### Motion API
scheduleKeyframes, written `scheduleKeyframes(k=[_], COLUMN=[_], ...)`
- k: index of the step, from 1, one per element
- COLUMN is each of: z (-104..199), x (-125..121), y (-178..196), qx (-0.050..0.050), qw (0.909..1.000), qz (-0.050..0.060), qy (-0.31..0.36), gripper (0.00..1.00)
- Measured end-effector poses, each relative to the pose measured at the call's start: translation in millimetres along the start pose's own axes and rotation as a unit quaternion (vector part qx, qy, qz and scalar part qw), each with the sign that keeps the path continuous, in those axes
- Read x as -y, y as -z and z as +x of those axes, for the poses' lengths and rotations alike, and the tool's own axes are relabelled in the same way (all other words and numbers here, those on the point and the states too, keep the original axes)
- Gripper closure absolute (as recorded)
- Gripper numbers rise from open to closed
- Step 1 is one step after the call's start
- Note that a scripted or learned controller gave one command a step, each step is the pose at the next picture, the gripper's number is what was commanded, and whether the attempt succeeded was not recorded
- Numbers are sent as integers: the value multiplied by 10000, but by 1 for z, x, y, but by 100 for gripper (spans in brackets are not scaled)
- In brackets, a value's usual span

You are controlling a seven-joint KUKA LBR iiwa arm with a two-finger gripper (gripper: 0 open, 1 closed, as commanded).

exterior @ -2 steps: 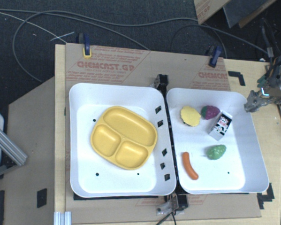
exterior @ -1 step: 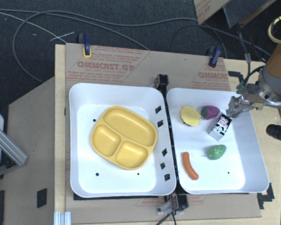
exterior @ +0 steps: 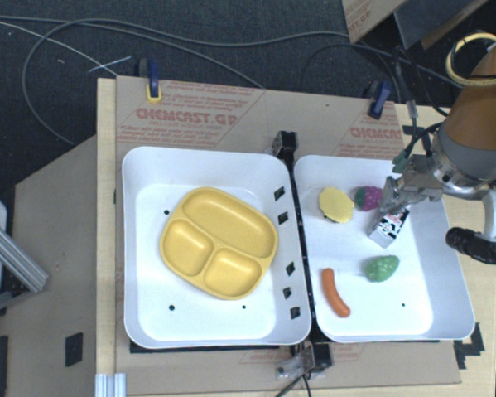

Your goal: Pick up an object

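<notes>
The yellow divided plate (exterior: pixel 219 243) lies in the left bin (exterior: pixel 138 229). In the right bin (exterior: pixel 441 316) lie an orange sausage (exterior: pixel 335 292) at the front, a yellow lemon (exterior: pixel 337 205), a purple item (exterior: pixel 367 197) and a green lump (exterior: pixel 381 268). The gripper (exterior: pixel 396 211) sits over a black-and-white carton (exterior: pixel 387 229), touching it; whether it grips the carton cannot be told.

A brown board bench (exterior: pixel 236 110) with red lettering carries two shallow white bins touching side by side. The left bin (exterior: pixel 138 229) and right bin (exterior: pixel 424 311) meet at a black clipped seam.
</notes>
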State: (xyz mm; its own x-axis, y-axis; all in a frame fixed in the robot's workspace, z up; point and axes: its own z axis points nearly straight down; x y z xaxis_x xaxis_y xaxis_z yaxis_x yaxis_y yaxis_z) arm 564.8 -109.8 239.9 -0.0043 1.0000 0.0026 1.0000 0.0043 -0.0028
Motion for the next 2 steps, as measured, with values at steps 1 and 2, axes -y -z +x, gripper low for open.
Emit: scheduleKeyframes(k=[1,2], z=[50,97], x=[9,22], y=[5,7], qx=[-2,-3], qw=[10000,10000], qz=[-2,1], qy=[6,5], gripper=[100,100])
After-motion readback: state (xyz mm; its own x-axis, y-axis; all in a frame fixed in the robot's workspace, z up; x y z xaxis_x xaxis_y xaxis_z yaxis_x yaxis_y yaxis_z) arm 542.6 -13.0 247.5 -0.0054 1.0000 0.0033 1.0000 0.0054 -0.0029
